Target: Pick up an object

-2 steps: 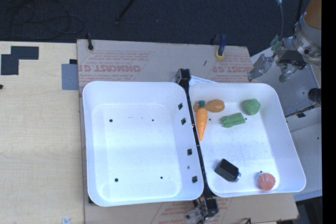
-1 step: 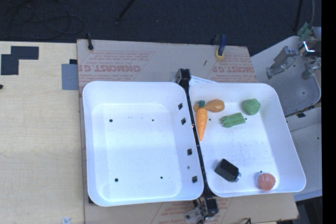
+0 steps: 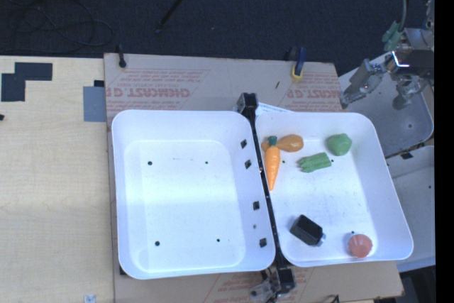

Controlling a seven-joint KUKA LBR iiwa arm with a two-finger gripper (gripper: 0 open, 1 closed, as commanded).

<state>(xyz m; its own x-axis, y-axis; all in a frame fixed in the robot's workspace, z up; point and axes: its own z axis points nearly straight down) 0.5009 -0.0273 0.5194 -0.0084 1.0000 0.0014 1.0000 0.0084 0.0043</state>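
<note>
My gripper (image 3: 369,81) hangs off the far right corner of the right bin (image 3: 383,152), above the tabletop (image 3: 50,188) and well apart from everything I might lift; at this slant I cannot tell how it is set. The candidates all lie in that bin: an orange carrot (image 3: 272,165) hard against the divider (image 3: 259,167), an orange oval piece (image 3: 290,143) touching its top, a green pod (image 3: 313,162) and a green lump (image 3: 340,144) near the far wall, a black block (image 3: 307,230) and a reddish ball (image 3: 360,245) toward the near edge. The left bin (image 3: 135,152) sits alongside. The risks, as I judge them: going for the carrot could jam against the divider, the touching pair could come up together or be knocked apart, and the ball may roll away.
</note>
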